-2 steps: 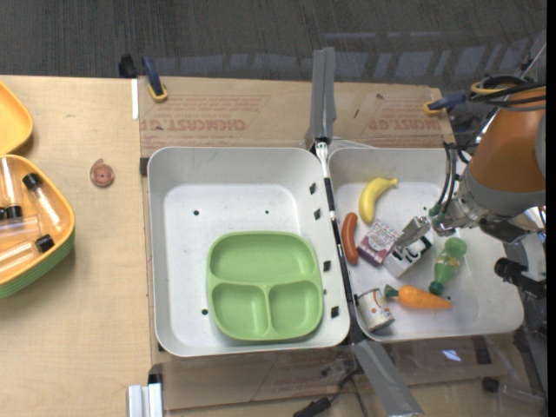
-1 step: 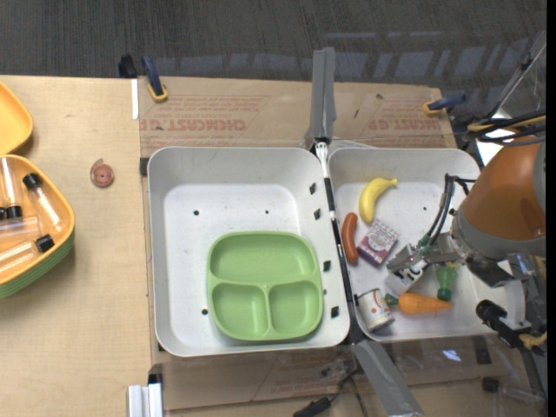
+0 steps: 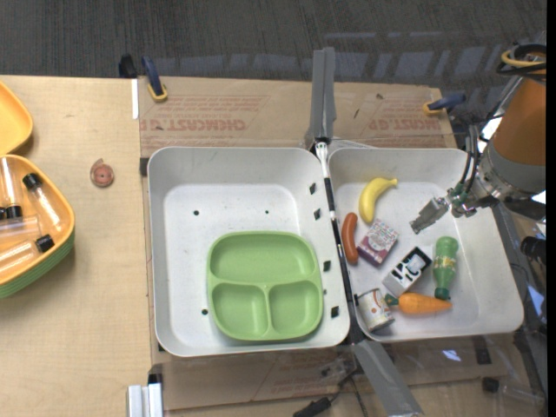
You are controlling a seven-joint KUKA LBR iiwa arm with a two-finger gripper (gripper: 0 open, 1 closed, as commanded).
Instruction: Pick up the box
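Observation:
The box [image 3: 378,241] is small, with a pink top and purple sides, and lies in the right bin [image 3: 486,320] near its middle left. My gripper [image 3: 425,219] hangs over the same bin, up and to the right of the box and apart from it. It points down-left, and nothing shows in its grasp. A red sausage [image 3: 349,235] lies just left of the box, and a black-and-white carton [image 3: 408,269] just below right of it.
The right bin also holds a banana [image 3: 374,195], a green bottle [image 3: 445,264], a carrot [image 3: 423,303] and a small can [image 3: 373,310]. A green divided plate [image 3: 265,286] sits in the left bin [image 3: 174,233]. A yellow tray [image 3: 26,224] with vials stands at far left.

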